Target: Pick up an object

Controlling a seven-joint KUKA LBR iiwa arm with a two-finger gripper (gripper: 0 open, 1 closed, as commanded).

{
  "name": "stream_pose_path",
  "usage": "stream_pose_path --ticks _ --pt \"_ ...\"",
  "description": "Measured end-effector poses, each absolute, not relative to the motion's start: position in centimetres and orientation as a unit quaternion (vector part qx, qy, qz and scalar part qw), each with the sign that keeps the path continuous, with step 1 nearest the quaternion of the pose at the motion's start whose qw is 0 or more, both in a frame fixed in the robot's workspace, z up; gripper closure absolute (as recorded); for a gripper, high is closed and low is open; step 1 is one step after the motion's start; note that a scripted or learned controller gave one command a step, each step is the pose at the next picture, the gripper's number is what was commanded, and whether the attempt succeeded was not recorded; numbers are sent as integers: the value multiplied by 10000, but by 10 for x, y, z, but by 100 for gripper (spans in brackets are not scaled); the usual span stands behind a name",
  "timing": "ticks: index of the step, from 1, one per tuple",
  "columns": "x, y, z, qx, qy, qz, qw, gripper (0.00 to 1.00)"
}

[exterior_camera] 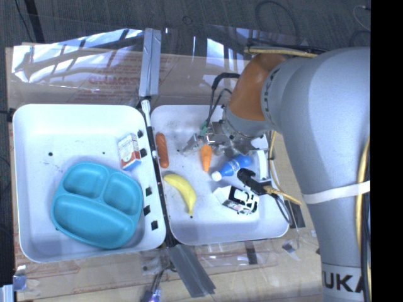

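Seen from above, the table (75, 74) carries two white bins side by side. The left bin (63, 128) holds a blue divided plate (97, 203) in its near half. A small red and white carton (129, 150) sits just beyond the plate, close to the wall shared with the other bin.

In the right bin (208, 225) a reddish sausage (162, 150) lies along the left wall, with a yellow banana (181, 190) just nearer the camera. An orange carrot (206, 158) lies near the middle of the bin, and a blue bottle (231, 167) with a white cap is tilted just to its right.

The grey arm (315, 118) reaches in from the right and bends down over the right bin. Its claw (205, 141) is low, at the far end of the carrot. Whether the claw is apart, together, or clamped on the carrot cannot be told, as the wrist hides it.
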State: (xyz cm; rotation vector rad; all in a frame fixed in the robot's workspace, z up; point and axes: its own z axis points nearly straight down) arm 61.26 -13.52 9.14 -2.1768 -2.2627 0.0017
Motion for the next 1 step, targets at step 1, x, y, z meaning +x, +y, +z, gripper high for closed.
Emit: stream_pose_path --ticks 1 --pt "612 -134 101 -6917 -7222 14 24 100"
